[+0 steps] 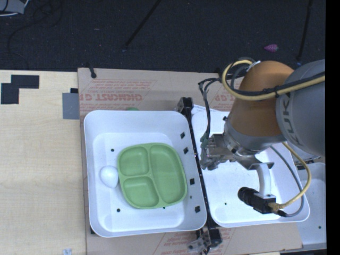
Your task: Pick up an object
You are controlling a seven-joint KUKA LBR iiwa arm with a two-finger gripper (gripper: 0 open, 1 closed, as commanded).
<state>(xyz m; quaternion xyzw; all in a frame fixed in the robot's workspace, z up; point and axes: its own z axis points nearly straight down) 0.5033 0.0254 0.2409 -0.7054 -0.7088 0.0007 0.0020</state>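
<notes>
While our gripper (211,154) is hanging low over the right bin (234,217) at centre right, its state beyond telling, we are seeing the green divided plate (152,175) and white egg (109,176) lying untouched in the left bin (106,124).

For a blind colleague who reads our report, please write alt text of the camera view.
A grey and orange robot arm reaches from the right over the right white bin, its gripper low near the divider between the bins. The left white bin holds a green divided plate with a small white egg-like object touching its left edge.
</notes>
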